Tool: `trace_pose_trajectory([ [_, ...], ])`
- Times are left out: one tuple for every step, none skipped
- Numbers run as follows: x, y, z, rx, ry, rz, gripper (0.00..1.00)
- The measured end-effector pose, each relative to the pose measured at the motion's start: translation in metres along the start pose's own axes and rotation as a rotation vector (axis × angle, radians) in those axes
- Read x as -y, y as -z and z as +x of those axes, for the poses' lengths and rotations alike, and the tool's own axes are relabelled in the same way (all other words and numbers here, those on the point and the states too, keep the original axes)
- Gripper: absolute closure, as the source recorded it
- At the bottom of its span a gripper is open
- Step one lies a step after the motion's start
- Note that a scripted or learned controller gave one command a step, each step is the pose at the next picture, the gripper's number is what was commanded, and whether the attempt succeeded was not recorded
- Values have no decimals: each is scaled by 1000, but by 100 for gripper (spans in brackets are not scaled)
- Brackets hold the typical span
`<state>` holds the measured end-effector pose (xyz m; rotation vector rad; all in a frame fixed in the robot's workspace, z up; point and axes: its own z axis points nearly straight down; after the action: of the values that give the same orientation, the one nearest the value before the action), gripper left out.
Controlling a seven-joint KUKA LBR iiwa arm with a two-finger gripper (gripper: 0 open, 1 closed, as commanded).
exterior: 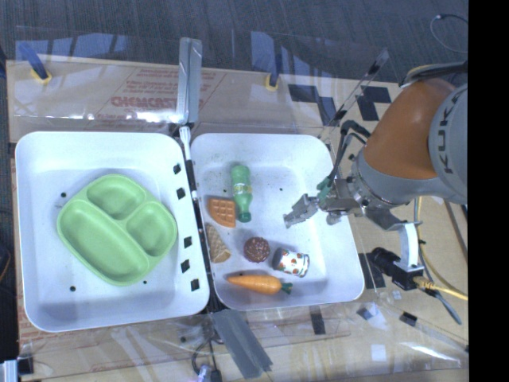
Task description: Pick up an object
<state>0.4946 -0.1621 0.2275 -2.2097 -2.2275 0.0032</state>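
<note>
The gripper [301, 212] hangs over the right bin [343, 281], fingers slightly spread and holding nothing – the small can [290, 262] lies just below it, beside the carrot [256, 283]; best drop straight down, centred over the can, before closing

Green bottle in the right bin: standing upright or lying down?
Lying down. The green bottle lies flat on the floor of the right bin, its full length showing, beside the waffle.
</note>
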Motion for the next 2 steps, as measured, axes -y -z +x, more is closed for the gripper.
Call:
trace_pose_trajectory([
  [-55,-136,13,1,-200,-2,0],
  [-115,-134,46,11,-45,24,0],
])
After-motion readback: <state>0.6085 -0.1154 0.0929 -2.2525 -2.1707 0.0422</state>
